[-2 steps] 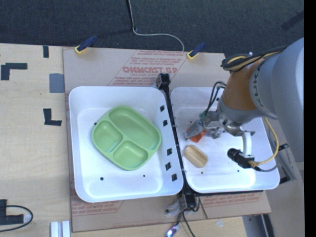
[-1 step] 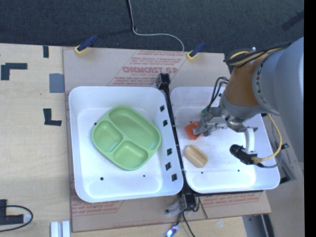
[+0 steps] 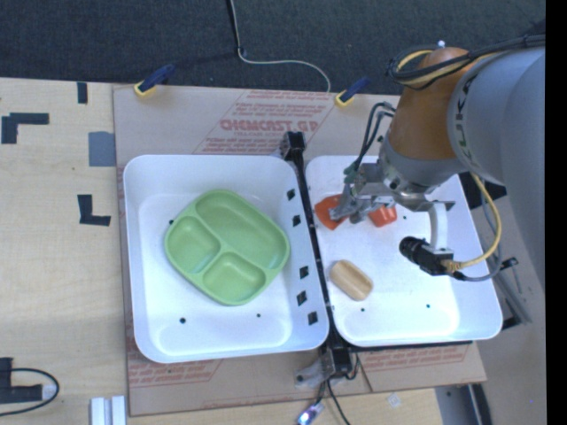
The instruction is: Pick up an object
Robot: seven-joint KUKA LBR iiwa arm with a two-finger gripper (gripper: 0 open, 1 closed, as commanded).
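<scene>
In the right bin, an orange object lies near the left wall. Another orange patch shows just right of it; I cannot tell whether it is the same object. My gripper is down between these two orange parts and hides what lies between them. A tan, bread-like oval rests lower in the same bin, apart from the gripper. A green divided plate lies in the left bin.
The divider between the bins runs just left of the orange object. The grey arm with its orange band and a black cable fitting hang over the right bin's upper right part.
</scene>
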